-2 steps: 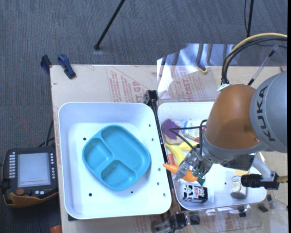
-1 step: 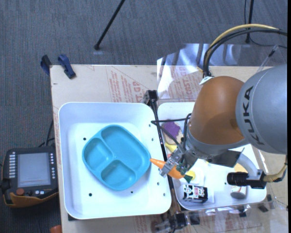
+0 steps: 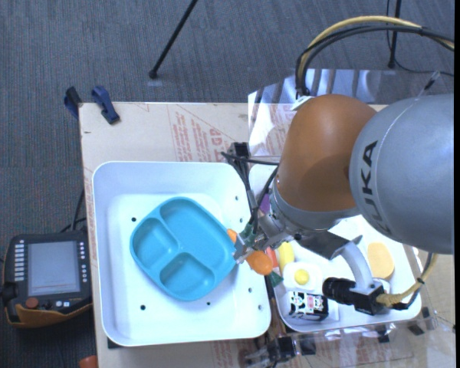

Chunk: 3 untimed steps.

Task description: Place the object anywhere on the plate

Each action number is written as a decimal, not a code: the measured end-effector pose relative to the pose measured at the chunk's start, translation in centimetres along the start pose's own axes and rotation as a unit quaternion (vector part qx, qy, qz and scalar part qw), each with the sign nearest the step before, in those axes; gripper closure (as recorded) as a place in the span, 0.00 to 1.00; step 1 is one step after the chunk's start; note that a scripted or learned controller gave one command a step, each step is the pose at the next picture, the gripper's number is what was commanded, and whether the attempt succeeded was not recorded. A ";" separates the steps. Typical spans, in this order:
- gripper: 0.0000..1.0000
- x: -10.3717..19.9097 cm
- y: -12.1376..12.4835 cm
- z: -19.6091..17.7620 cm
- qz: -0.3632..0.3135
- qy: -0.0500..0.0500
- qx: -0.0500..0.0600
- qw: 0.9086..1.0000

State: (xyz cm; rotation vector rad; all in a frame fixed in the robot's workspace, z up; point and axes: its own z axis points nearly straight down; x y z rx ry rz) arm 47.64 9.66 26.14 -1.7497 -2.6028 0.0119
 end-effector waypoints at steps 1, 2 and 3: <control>1.00 7.1 5.5 -6.2 0.002 -0.001 -0.002 1.000; 1.00 0.2 3.2 -2.0 -0.143 0.000 0.002 0.990; 0.00 0.3 3.3 -2.0 -0.145 0.000 0.001 0.989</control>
